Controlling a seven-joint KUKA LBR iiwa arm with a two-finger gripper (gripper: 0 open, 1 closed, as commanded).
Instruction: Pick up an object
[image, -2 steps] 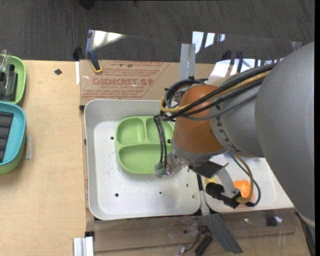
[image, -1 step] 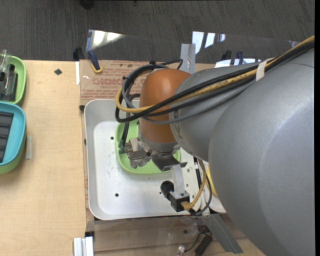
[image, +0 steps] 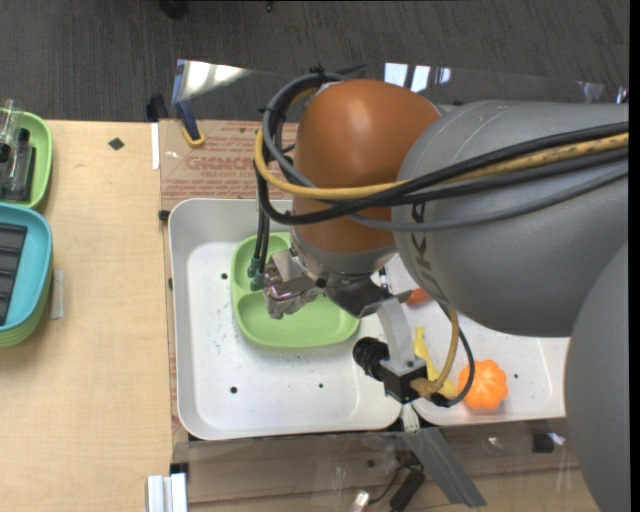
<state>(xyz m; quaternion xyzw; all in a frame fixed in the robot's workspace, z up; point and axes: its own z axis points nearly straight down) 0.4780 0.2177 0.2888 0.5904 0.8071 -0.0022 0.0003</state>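
A: Arm (image: 480, 200) looms over the left bin (image: 200, 390). The green tray (image: 300, 325) there?

B: Pale green, rounded corners, lying flat, long axis roughly across the bin. Gripper (image: 285, 295) sits over it; fingers, I can't tell. Orange ball (image: 485, 385) lies right.

A pale wooden bench (image: 100, 330) stands on dark grey carpet (image: 90, 60), evenly lit.

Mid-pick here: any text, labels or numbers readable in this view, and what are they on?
Red print on the cardboard sheet behind the left bin: starts "GIGM", the rest is blurred or hidden behind the arm.
The smaller red lines beneath it are too blurred to read.
Nothing legible on the green dish or the orange object.
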